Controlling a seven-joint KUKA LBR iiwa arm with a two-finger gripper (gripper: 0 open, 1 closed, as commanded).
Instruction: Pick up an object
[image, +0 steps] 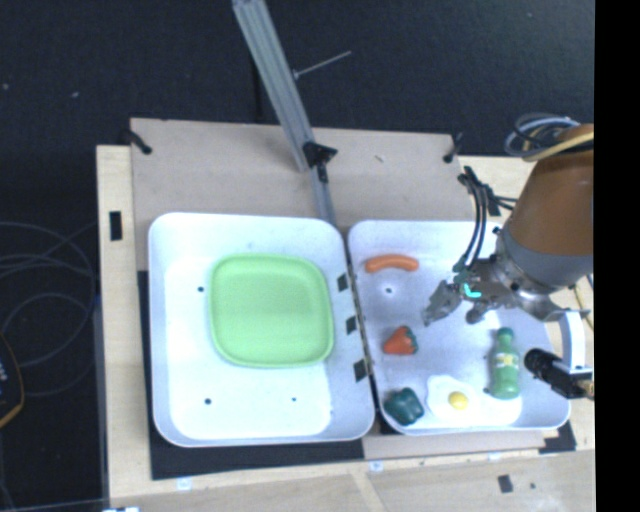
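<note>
Claw (455, 303) poised above the right bin (372, 240), two fingers splayed wide with nothing between them. I read this as an approach pose: the jaws stand apart so they can straddle whichever item I commit to.

Candidates for picking, placed relative to the claw: the strawberry (400, 341) lies just beside it, toward the bin divider and slightly nearer the camera; the sausage (391, 264) lies near, on the far side; the bottle (504, 364) lies near, toward the arm's base; the egg (456, 399) and the green pepper (404, 405) rest farther off, against the bin's near wall. None touches the claw.

The left bin (170, 240), well apart from the claw, carries a green plate (270, 309) lying flat, presumably a drop site.

Judgement: the strawberry looks the likeliest target, being closest and clear of its neighbours. The items at the wall leave less room for a finger on the wall side. All rest loose on the bin floor, so a glancing finger could push one away.
</note>
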